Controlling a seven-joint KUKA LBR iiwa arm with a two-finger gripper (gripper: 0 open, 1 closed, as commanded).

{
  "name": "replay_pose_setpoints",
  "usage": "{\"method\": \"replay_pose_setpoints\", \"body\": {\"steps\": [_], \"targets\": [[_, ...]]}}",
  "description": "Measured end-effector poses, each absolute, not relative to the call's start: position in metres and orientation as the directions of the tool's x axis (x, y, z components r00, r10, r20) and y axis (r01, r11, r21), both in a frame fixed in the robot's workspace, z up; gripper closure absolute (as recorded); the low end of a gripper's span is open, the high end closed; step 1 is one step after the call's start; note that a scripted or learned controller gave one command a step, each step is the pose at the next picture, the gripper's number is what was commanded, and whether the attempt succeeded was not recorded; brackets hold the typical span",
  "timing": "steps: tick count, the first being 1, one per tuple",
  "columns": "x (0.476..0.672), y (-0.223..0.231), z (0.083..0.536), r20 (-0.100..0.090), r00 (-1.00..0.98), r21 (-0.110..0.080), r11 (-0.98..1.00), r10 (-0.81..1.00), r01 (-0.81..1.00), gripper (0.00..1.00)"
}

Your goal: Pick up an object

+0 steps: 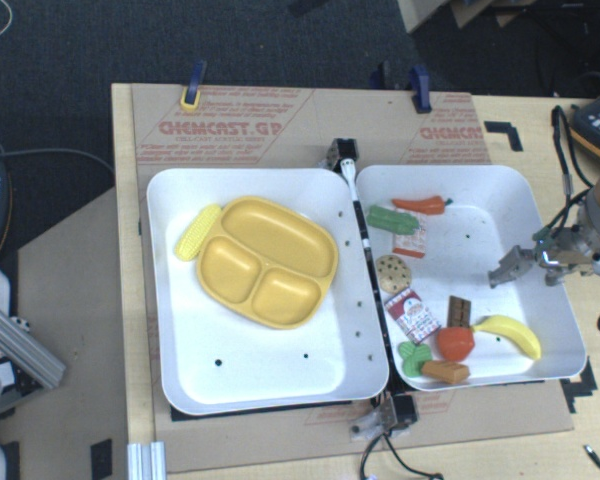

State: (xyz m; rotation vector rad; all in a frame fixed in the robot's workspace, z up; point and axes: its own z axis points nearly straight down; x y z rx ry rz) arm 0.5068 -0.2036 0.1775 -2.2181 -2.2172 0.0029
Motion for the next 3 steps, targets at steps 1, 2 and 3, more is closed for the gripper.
{"method": "replay_pose_setpoints", "body": {"steps": [1,2,3], "targets": [[0.506,-0.206,0.134,0.002,0.001,-0.005,-0.001,1.0,1.0,0.0],[0.508,-0.205,0.085,0.002,0.001,0.001,-0.001,1.0,1.0,0.0],[0.51,-0.205,0.099,0.001,0.0,0.009,0.0,1.0,1.0,1.0]]}}
